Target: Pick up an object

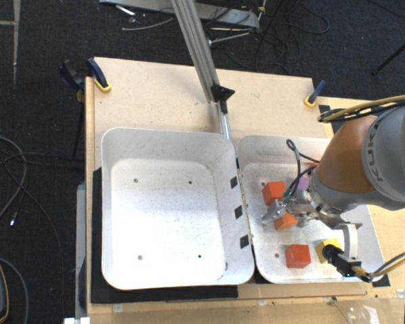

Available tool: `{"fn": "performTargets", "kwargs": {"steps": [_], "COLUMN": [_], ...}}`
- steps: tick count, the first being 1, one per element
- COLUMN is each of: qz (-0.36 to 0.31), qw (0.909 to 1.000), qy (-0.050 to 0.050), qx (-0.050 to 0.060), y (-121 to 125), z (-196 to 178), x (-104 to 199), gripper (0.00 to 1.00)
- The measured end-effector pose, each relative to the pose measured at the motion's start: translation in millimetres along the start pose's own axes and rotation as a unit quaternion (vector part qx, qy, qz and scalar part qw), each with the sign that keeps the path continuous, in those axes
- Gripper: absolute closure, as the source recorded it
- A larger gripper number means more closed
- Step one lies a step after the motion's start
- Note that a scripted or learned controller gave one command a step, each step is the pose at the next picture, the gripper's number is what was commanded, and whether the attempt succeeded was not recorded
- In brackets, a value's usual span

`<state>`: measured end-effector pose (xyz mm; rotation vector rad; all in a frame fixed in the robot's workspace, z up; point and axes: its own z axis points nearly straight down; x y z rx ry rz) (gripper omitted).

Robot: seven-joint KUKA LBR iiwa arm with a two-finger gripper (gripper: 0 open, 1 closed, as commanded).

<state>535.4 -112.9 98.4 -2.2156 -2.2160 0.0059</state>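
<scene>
The whole thing turns on the middle block (287,221), the small orange one that sits right at the tip of the claw (281,215) in the right bin (253,169). From where I stand, the claw comes in from the right, hanging under the grey arm (365,166) with its orange band, and its metal fingers (275,213) point leftward toward the wall shared with the left bin (166,210). The block lies touching or just under those fingers, a little to their lower right. I cannot tell whether the claw is spread, pressed together or pinching the block; the wrist and cables crowd over that spot, and nothing shows the block clearly sitting between the fingers. The block looks roughly cubic, so I would not give it a long axis that matters. Two more orange blocks are close by: the upper block (274,191) lies just above and left of the claw, toward the back of the bench, and the lower block (298,256) lies below and slightly right of it, nearer the front rim. I judge the middle one the likeliest target, being nearest. As for writing, I can read no brand or label on the blocks, the bins or the arm.
</scene>
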Motion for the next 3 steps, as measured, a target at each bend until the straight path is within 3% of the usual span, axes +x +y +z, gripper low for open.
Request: {"fn": "performTargets", "kwargs": {"steps": [1,2,3], "qz": [0.0,-0.003,-0.005], "qw": [1.0,1.0,1.0], "qy": [-0.001,0.0,0.0], "qx": [-0.005,-0.006,-0.005], "y": [3,-46,-1], "z": [-14,-99,-96], "x": [-2,68,142], "gripper": [1.0,1.0,1.0]}}
